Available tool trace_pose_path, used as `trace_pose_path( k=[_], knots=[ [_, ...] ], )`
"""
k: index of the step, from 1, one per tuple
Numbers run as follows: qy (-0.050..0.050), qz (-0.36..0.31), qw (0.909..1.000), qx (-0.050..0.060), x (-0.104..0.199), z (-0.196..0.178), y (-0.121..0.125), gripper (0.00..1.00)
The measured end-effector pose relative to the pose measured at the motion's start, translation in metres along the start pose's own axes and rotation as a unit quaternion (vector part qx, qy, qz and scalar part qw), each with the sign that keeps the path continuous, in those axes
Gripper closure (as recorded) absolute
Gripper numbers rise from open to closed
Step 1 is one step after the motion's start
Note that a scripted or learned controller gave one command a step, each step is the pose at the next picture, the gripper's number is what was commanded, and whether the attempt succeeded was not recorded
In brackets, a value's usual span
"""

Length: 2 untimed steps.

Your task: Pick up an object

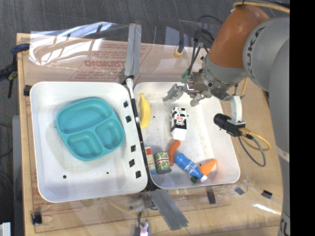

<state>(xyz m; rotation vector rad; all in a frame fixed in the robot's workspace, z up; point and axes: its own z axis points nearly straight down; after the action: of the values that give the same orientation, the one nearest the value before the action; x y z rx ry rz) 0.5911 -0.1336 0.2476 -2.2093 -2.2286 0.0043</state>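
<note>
The gripper (184,94) hangs spread and empty over the right bin (227,151) — just above the cow carton (179,122) — likely to grab it.

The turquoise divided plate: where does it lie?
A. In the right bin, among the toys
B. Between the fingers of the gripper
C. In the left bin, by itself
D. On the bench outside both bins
C. The turquoise divided plate lies flat in the left bin, while the banana and the other small things are in the right bin.
</note>
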Motion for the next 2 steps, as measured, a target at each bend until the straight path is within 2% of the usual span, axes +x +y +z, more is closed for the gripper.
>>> trace_pose_path(
  k=[1,2],
  knots=[
    [0.0,-0.058,0.9983,0.0,-0.0719,0.1458,0.0138,0.0],
    [0.0,-0.06,0.9982,0.001,-0.0717,0.1362,0.0145,1.0]
  ],
)
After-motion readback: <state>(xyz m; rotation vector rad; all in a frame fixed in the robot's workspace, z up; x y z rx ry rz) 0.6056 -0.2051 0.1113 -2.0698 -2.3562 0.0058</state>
